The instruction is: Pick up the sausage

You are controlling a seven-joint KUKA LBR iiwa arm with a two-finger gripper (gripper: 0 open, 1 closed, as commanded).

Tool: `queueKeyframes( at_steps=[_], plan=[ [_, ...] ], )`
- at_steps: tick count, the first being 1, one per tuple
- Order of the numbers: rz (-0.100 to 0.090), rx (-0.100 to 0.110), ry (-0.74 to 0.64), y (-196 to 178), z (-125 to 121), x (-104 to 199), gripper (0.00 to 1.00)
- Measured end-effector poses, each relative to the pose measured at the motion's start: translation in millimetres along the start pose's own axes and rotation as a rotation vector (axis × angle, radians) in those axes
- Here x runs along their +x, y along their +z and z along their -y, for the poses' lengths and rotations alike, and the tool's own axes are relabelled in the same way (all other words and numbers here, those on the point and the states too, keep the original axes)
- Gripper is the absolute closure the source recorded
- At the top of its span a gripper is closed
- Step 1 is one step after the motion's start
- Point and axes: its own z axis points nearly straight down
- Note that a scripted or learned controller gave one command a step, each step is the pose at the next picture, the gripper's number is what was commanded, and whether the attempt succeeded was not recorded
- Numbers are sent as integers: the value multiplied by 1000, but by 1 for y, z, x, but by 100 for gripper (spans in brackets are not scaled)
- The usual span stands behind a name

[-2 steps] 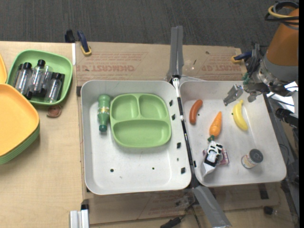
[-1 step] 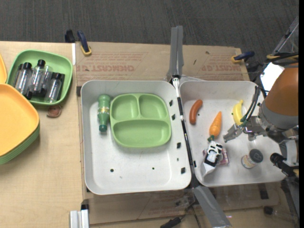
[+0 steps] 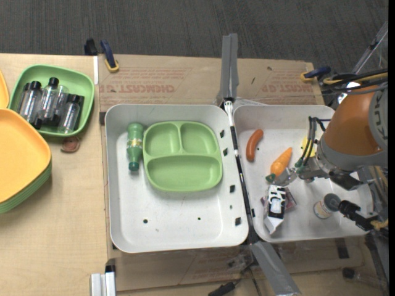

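The sausage (image 3: pixel 253 145) is a reddish-orange link lying near the upper left of the right bin (image 3: pixel 290 117), close to the divider. My gripper (image 3: pixel 289 176) hangs low over the middle of that bin, to the right of and nearer the front than the sausage, just beside the green end of a toy carrot (image 3: pixel 281 161). The sausage lies apart from the gripper, with nothing touching it. The arm's orange band (image 3: pixel 352 128) is over the bin's right side.
A white packet (image 3: pixel 276 208) lies near the right bin's front left, and a small round piece (image 3: pixel 321 209) at the front right. The left bin (image 3: pixel 117 190) holds a green divided plate (image 3: pixel 183 156) and a green bottle (image 3: pixel 134 145). Yellow plates (image 3: pixel 21 159) and a green tray of vials (image 3: pixel 52 100) sit on the bench at left.
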Motion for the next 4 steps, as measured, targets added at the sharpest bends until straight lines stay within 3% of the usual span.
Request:
queueKeyframes(
  at_steps=[1, 2, 3, 4],
  plan=[
    [1, -1, -71, 0, -46, 29, 0],
    [0, 2, 95, 0, -33, 32, 0],
    [2, -1, -22, -1, -62, 28, 0],
    [0, 1, 257, 0, -31, 24, 0]
  ],
)
